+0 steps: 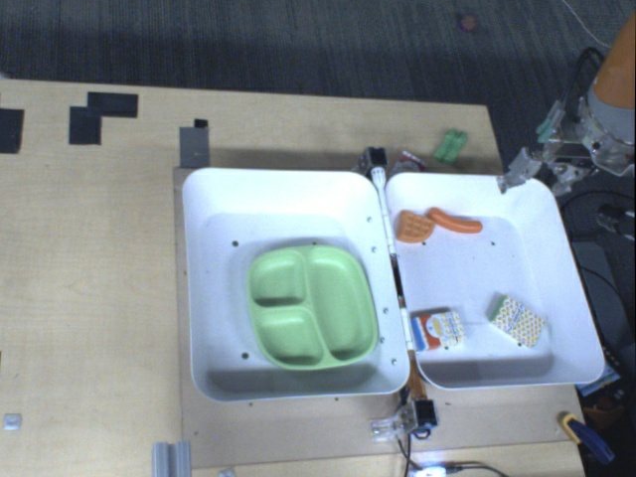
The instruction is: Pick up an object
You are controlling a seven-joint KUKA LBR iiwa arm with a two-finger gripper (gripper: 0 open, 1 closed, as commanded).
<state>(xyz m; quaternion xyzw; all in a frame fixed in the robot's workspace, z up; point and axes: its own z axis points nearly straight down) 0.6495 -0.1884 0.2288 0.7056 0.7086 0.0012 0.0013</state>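
The right bin [556,266] holds an orange hand-shaped toy [415,227] touching an orange sausage-shaped piece [459,224] near its far left corner. A small red, white and blue carton [437,329] and a patterned packet [518,320] lie toward its near side. A green divided plate [313,305] lies in the left bin [214,266]. My gripper [521,170] hangs over the right bin's far right corner, well apart from every object, with nothing seen in it.
A green object [450,145] lies on the bench beyond the bins. A black clamp [375,158] sits at the far end of the seam between the bins. Cables and clips [412,420] lie at the near edge. Dark floor surrounds the bench.
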